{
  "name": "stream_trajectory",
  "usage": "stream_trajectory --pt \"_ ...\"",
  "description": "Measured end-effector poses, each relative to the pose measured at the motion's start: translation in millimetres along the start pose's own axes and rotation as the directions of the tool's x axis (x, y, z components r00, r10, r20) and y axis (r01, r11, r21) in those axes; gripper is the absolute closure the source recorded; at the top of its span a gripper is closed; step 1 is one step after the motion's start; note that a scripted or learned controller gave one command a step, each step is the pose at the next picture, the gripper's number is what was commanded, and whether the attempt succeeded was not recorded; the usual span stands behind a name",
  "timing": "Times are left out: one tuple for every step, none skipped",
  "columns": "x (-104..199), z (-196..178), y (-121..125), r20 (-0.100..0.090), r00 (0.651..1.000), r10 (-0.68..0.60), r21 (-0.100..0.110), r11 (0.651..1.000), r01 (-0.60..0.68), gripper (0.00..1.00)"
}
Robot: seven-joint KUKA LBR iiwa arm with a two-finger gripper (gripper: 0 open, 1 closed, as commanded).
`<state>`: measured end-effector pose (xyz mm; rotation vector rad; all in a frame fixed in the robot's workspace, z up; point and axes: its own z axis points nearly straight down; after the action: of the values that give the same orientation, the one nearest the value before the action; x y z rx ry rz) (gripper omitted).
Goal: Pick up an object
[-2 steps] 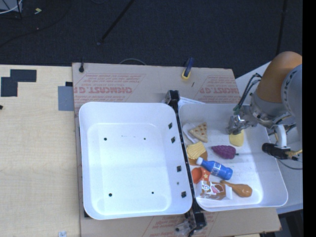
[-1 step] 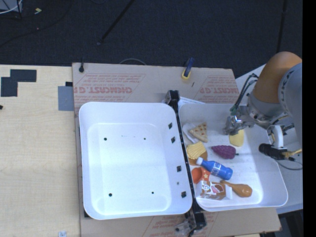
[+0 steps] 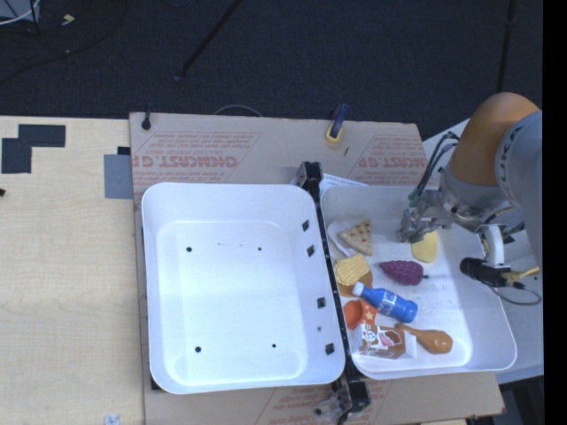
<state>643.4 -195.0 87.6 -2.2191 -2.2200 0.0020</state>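
Note:
My gripper (image 3: 414, 227) hangs low over the upper part of the right bin (image 3: 496, 326). A pale yellow piece (image 3: 426, 249) lies just below and to the right of it, close to the gripper or touching it; I cannot tell which. A purple toy (image 3: 401, 272) lies a little nearer the front. To the gripper's left is a pizza slice (image 3: 358, 235). The grey arm with its orange band (image 3: 492, 140) comes in from the right.
Also in the right bin are a ridged yellow piece (image 3: 352, 270), a blue bottle (image 3: 388, 303), a small orange item (image 3: 353, 313), a brown and red packet (image 3: 383, 341) and a tan drumstick (image 3: 431, 338). The left bin (image 3: 155, 264) adjoins it.

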Motion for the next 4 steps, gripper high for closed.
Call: stream_trajectory --pt "-11 0 1 0.001 1.000 0.001 -0.003 1.000 -0.001 1.00" --pt "-17 -1 1 0.002 1.000 0.000 -0.003 1.000 0.000 1.00" --pt "-3 0 0 0.000 1.000 0.000 0.000 1.000 0.000 1.00" --pt "-17 0 1 0.001 1.000 0.000 -0.003 1.000 0.000 1.00"
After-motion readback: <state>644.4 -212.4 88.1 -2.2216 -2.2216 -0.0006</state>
